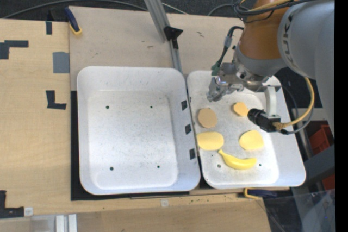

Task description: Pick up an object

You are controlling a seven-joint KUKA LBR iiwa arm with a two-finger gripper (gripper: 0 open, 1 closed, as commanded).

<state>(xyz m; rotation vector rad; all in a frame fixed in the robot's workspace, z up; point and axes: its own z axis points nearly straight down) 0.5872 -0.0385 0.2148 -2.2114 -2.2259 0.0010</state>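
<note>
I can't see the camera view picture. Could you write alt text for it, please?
A grey and orange robot arm reaches from the right, its pincer over the right white bin, above a tan disc. That bin also holds three yellow pieces and a banana. A left white bin sits beside it on the wooden bench.

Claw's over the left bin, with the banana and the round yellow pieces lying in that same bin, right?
Not quite: it is the right bin, not the left. The camera view shows the claw over the right bin's far end, with the banana and the round yellow pieces lying in that same bin.
</note>
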